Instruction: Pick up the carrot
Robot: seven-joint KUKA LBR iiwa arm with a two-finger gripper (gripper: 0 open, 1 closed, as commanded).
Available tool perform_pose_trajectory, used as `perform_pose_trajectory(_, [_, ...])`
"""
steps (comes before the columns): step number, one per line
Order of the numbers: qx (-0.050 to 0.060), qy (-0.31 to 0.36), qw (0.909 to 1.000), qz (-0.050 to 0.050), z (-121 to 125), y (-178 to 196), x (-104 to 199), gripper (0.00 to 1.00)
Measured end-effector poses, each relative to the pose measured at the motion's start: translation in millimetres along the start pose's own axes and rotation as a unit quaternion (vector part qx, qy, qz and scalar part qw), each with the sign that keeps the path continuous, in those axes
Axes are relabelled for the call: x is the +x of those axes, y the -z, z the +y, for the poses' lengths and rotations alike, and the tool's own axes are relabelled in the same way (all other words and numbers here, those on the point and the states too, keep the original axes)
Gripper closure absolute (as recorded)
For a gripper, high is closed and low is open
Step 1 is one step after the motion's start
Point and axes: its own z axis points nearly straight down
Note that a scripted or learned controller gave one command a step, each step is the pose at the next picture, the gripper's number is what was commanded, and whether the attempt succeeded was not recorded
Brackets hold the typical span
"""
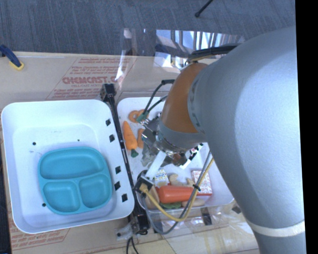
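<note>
My grey metal arm [253, 119] enters from the right side of the camera view and occupies most of that half. The orange band above my wrist [180, 104] sits over the right-hand bin. Below the band, my wrist slants down and to the left. My two-finger gripper [152, 155] hangs low inside that bin, largely masked by the wrist and cabling.

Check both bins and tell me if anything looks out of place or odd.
Nothing looks spilled or broken. The blue divided tray sits flat in the left bin. The right bin is crowded: a carrot lies along its left wall, with other toy foods jumbled under the arm.
</note>
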Motion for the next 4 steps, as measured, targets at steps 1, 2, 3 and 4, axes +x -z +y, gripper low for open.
perform_pose_trajectory(1, [-0.004,-0.022,0.9997,0.005,24,61,81,1.00])
perform_pose_trajectory(2, [-0.004,-0.173,0.9849,0.003,-58,69,129,1.00])
perform_pose_trajectory(3, [-0.001,-0.240,0.9708,-0.001,-137,0,186,1.00])
perform_pose_trajectory(4, [-0.006,-0.170,0.9854,0.007,-19,146,119,1.00])
